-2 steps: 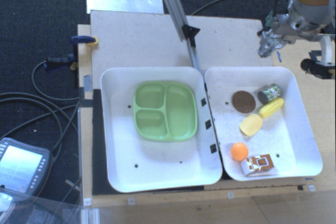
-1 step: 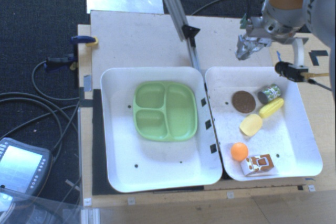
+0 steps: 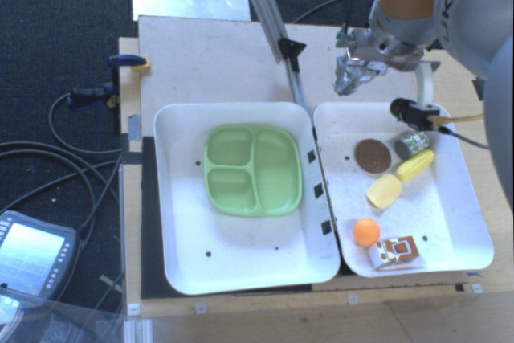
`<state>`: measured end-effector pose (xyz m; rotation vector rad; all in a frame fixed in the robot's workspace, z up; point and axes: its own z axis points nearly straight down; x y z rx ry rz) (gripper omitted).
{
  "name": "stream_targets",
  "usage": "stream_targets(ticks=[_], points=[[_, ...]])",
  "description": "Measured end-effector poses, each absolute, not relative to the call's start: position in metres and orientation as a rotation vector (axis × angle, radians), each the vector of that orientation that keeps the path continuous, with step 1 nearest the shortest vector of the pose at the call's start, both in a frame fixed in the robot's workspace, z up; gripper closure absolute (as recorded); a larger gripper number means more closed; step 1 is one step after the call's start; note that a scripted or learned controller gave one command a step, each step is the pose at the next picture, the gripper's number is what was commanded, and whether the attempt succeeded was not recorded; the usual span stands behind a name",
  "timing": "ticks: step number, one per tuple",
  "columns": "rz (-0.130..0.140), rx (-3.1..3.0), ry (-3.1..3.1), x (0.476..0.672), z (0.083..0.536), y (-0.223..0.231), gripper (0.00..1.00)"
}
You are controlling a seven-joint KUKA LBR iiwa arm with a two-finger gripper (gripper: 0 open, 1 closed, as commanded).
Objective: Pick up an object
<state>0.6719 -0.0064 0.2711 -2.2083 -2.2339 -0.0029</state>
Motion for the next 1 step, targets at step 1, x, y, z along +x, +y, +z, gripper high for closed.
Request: stream_targets(ticks=[1], points=[[-0.003,-2.208,-2.233,0.6772,0.2541,0.0485,1.0]])
